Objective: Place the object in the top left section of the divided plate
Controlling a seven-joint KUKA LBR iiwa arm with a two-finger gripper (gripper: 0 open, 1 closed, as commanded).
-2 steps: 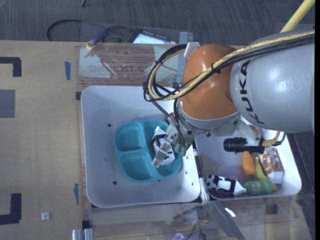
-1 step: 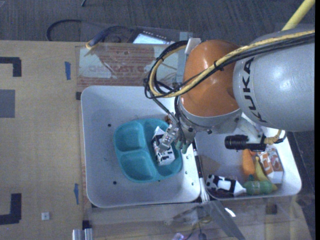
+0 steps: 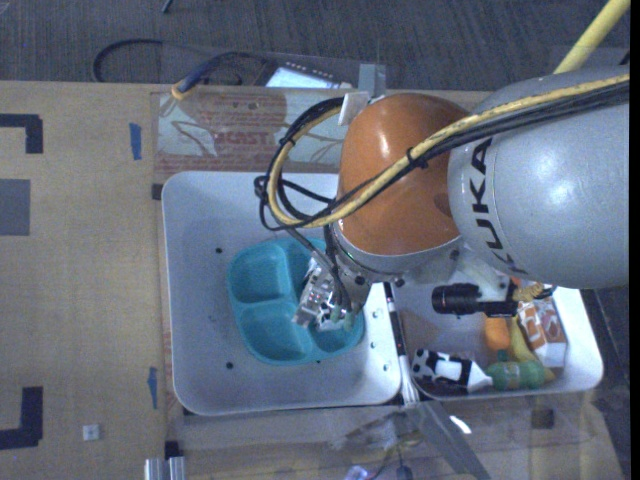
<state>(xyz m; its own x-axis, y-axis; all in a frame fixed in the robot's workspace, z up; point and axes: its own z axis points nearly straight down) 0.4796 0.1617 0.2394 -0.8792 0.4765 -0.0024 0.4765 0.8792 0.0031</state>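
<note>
A: Brown table (image 3: 80, 268) carries two white bins; where is the divided plate?

B: Teal divided plate (image 3: 262, 303) lies in the left bin (image 3: 190, 228), toward four o'clock of its floor. Which object is meant, I cannot tell.

A: And the tool?

B: Tool (image 3: 322, 306) hangs over the plate's three o'clock edge; whether it is spread or pinching anything, I cannot tell.

A: Further out?

B: At three o'clock, the right bin (image 3: 585, 363) holds a black-and-white item (image 3: 447, 368), a green item (image 3: 518, 374) and an orange carton (image 3: 540, 333).

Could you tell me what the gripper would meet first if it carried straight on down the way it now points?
Most likely the blue divided plate: the gripper hangs over its right side, though its height is unclear.
</note>
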